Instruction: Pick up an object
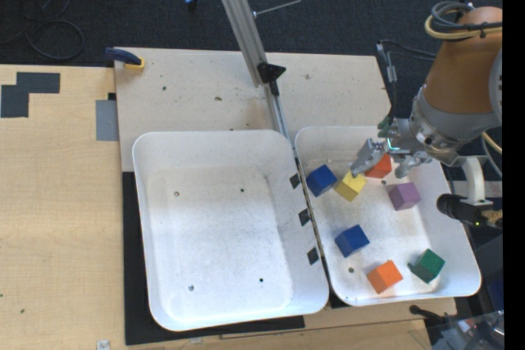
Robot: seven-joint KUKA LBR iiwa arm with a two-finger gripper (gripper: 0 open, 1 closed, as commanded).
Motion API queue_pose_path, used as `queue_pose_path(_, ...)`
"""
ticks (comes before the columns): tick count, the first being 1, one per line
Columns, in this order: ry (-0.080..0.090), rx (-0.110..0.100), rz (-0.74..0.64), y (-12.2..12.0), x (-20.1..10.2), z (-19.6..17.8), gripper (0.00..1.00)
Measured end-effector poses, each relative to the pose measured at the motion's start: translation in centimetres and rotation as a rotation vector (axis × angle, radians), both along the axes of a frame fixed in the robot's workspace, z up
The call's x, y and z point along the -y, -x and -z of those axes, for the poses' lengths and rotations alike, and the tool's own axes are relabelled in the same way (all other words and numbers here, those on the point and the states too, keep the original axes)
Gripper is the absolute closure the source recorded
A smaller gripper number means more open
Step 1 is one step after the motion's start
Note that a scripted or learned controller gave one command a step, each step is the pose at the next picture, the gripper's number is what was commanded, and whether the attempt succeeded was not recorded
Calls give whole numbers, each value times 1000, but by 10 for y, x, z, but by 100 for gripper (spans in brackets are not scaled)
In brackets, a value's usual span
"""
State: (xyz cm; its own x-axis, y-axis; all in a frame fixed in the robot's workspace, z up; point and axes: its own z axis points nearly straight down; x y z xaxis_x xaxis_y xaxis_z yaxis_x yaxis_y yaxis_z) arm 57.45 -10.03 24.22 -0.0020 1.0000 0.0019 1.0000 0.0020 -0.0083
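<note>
Grey arm, orange band, metal claw

Two white bins side by side on surface. Left bin bare. Right bin holds blocks: two blue, yellow, purple, orange, green, red-orange. Arm enters from right; pincer low over red-orange and yellow blocks.

The pale counter carries two shallow white bins side by side: the left bin and the right bin. A blue-and-yellow clamp sits at its far left corner.
</note>
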Motion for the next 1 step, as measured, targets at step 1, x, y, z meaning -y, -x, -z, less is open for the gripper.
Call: queue_pose_path(1, 1, 5, 4, -1, 2, -2, 0)
